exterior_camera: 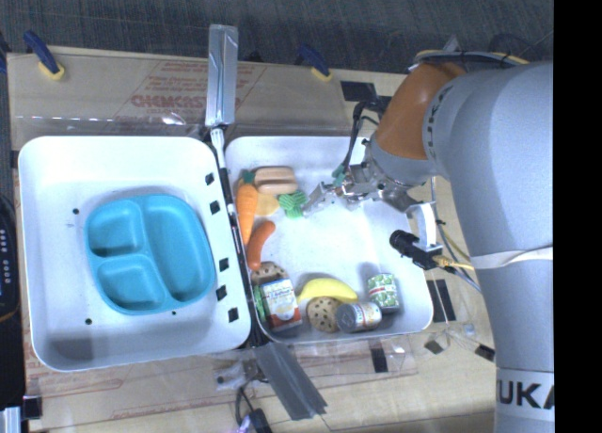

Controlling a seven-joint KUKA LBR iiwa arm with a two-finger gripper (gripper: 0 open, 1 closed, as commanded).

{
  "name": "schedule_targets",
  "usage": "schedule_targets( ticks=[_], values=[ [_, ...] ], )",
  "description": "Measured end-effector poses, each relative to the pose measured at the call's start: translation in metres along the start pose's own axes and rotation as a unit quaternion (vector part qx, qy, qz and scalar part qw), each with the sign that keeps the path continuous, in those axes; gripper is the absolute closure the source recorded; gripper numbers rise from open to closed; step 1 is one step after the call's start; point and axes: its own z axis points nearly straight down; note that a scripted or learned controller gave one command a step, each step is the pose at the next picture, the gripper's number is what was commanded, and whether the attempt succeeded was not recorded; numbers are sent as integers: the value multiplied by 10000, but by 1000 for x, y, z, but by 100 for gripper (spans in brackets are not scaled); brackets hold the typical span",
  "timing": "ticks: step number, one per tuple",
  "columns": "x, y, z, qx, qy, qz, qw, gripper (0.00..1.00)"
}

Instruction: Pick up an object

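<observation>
Nothing picked yet, by the look of it: every object lies in the right bin (395, 153) and nothing sits between the fingers. The gripper (315, 198) is low in the far part of that bin, pointing left, tips just beside a small green toy (293, 202), which reads as the likely target (a judgement only). Fingers look narrowly parted, but they are small and partly blurred, so I cannot tell for sure how wide.

Other items: a bun-like toy (275, 178) and an orange carrot (245, 207) against the left wall, a second smaller carrot (261, 238) below them, then along the near edge a small box (278, 299), a banana (327, 288), a cookie (323, 311), a lying can (360, 316) and a green-labelled can (383, 292).

The left bin (56, 168) holds a blue divided tray (148, 252).

Arm pose: grey body reaches in from the right, orange band (412, 116) above the wrist, wrist bent down and leftward toward the bin's far-left corner. Left to do: close, lift.
</observation>
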Motion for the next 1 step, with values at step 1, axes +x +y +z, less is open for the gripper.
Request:
schedule_targets(
  ticks=[1],
  values=[
    [-4,-112,0,13,-9,-41,10000,0]
  ],
)
